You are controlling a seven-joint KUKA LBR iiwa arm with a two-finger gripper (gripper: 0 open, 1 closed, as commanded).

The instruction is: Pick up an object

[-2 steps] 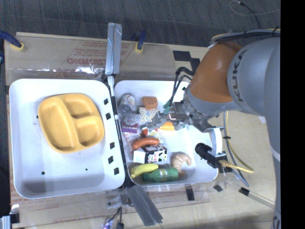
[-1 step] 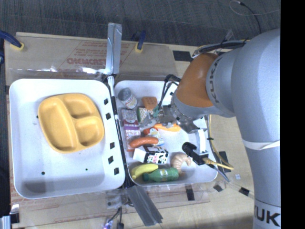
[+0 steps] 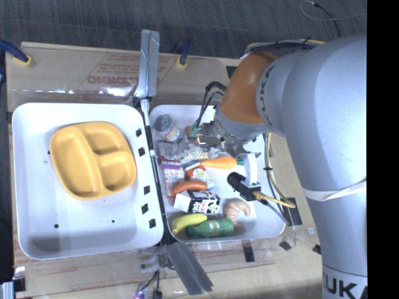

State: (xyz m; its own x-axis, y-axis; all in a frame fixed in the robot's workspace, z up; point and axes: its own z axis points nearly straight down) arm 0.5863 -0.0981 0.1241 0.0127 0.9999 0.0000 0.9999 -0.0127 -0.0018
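Cardboard-covered surface point(image 3: 75, 67) carries two bins; the right bin point(image 3: 274, 226) holds the carrot point(image 3: 219, 163) amid clutter, just beneath the tool point(image 3: 202, 136); its grip cannot be told; likely light, stiff, smooth; grasp mid-body.

Dark grey carpet floor point(image 3: 206, 11) beyond a pale wooden bench point(image 3: 81, 67), a thin cable point(image 3: 324, 8) at top right.

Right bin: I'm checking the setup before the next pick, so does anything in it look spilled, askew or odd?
Nothing looks spilled or broken. The right bin is crowded: toy foods lie jumbled and touching, such as the carrot, banana and green bottle. The yellow tray sits slightly askew in the left bin.
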